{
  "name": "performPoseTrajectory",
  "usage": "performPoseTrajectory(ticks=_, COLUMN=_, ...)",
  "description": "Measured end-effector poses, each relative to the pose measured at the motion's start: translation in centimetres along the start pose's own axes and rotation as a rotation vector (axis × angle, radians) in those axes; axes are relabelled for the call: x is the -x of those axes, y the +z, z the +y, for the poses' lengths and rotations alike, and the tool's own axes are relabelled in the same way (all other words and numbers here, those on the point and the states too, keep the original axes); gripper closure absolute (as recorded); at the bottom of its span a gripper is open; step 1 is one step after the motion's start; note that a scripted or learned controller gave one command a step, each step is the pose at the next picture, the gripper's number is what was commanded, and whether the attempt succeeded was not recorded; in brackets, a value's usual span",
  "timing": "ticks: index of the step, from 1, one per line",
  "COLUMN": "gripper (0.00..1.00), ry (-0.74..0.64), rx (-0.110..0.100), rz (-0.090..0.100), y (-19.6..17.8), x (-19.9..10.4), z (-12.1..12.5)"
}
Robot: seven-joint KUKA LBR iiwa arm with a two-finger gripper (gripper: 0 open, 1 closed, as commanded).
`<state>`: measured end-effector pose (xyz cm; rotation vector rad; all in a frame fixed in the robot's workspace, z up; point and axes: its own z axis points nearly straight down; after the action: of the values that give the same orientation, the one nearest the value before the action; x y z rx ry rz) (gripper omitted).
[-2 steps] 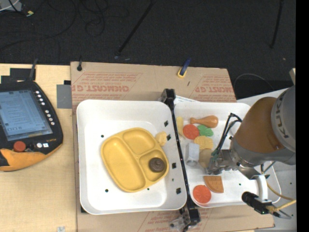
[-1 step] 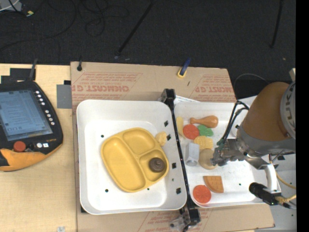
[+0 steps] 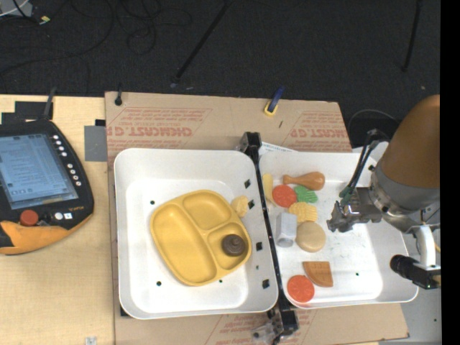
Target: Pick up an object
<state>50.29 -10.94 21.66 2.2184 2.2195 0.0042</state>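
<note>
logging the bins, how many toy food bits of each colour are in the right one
red: 2
yellow: 2
brown: 2
green: 1
grey: 1
beige: 1
total: 9

The pincer [image 3: 339, 220] hovers over the right bin [image 3: 374, 282], beside the toy foods [image 3: 302, 210].

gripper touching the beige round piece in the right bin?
Apart. The camera view shows bare white bin floor between the gripper and the beige round piece.

Glossy yellow plastic tray [image 3: 188, 246] (smooth) in matt white bin [image 3: 180, 162] on cardboard [image 3: 158, 124].
</note>
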Motion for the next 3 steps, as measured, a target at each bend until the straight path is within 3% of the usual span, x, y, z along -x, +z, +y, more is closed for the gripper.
performPoseTrajectory(ticks=1, gripper=1.00, ry=0.000, rx=-0.005, rz=0.001, y=-1.1, x=0.1, z=0.0)
performPoseTrajectory(ticks=2, gripper=1.00, ry=-0.003, rx=-0.005, rz=0.002, y=-1.3, x=-3.4, z=2.8)
performPoseTrajectory(ticks=3, gripper=1.00, ry=-0.005, rx=-0.006, rz=0.003, y=-0.7, x=-9.1, z=5.4)
